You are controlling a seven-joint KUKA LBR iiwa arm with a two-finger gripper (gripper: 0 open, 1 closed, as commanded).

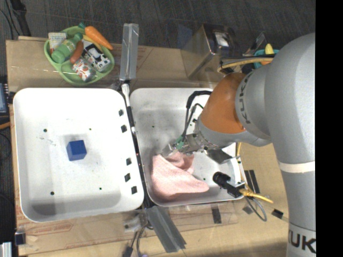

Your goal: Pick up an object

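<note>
Pink cloth (174,178) lies crumpled in the right bin (161,103), toward its near wall, with the tool (182,146) down at its upper edge; whether the tool is spread or pinching fabric I cannot tell. Limp fabric could slip out if only a thin fold is caught. A blue cube (76,149) sits well apart in the left bin (32,106).
</note>
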